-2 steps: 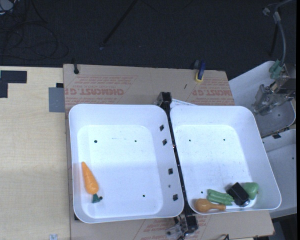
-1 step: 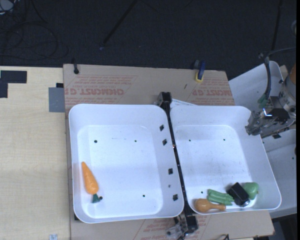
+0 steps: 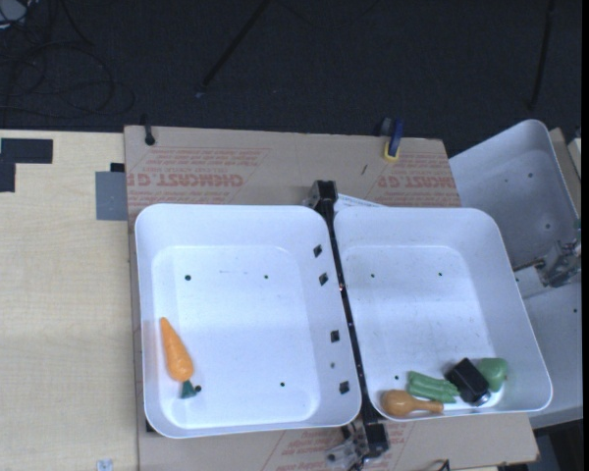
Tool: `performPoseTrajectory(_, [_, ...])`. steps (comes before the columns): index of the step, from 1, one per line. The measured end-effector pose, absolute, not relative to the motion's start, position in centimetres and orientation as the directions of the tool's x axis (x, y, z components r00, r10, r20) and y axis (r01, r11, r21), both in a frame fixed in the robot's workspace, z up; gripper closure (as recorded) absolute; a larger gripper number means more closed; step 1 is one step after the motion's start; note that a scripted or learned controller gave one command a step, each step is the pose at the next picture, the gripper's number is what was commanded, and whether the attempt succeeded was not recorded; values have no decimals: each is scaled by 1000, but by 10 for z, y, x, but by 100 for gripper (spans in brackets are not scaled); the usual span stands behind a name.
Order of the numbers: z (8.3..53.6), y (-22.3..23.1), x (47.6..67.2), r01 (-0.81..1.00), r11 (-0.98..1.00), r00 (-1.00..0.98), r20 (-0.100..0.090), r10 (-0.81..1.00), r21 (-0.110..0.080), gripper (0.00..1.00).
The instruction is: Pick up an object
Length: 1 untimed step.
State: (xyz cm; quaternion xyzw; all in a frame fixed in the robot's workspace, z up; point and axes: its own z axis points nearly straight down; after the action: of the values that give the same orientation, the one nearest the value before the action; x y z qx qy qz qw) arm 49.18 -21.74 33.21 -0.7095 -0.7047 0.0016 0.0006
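Camera view, from my remote station: nearest me, along the bottom edge, I see a small metal clamp (image 3: 358, 446) at the foot of the black divider (image 3: 336, 302) where the two bins meet. Just above it, at about 5 o'clock in the right bin (image 3: 510, 263), a cluster of objects lies against the near wall: an orange-yellow pear-shaped piece (image 3: 408, 403), a green pod-like piece (image 3: 432, 388) touching it, a black block (image 3: 467, 380) resting partly on the green pod, and a rounder green object (image 3: 493, 370) just beside the block. In the left bin (image 3: 226, 226), at roughly 7 o'clock, an orange carrot (image 3: 176, 351) lies lengthwise with its dark green stem toward me. Both bins sit on a cardboard sheet (image 3: 275, 170) spread over the tabletop (image 3: 49, 292). At the cardboard's far edge, near 1 o'clock, a blue-and-yellow clip (image 3: 393, 138) stands. As for the end effector, I cannot tell its state, or whether it has hold of anything.
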Motion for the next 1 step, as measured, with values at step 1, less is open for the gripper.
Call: performPoseTrajectory(1, [341,-192,475,1000,1,-1,2,1000,-3,100])
